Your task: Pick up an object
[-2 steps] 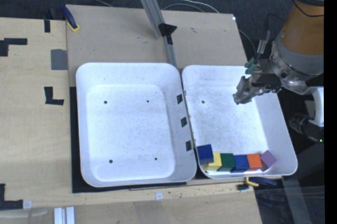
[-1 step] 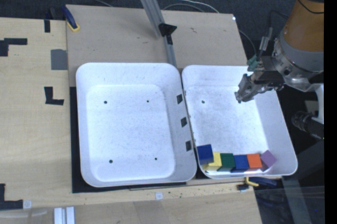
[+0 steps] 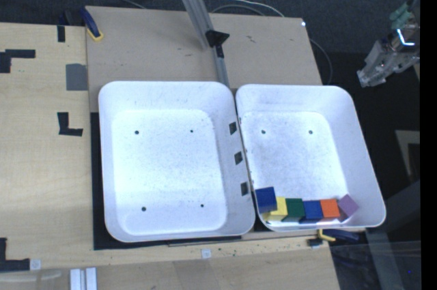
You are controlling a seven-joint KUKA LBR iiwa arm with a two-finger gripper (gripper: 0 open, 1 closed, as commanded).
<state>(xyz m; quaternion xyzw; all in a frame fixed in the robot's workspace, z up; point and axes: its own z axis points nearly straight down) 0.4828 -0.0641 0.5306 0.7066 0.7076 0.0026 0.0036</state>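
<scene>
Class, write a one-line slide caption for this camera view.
Coloured blocks line the right bin's near wall; hand outside it.

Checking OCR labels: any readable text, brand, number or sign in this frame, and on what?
None readable.
The small coloured blocks in the right shallow white bin have plain faces.
The black tape pieces on the light wooden bench are shapes, not letters.

The wooden bench [image 3: 41, 166] bore two white bins — the left bin [image 3: 164, 159] at nine o'clock, the right bin [image 3: 307, 145] at three.
</scene>
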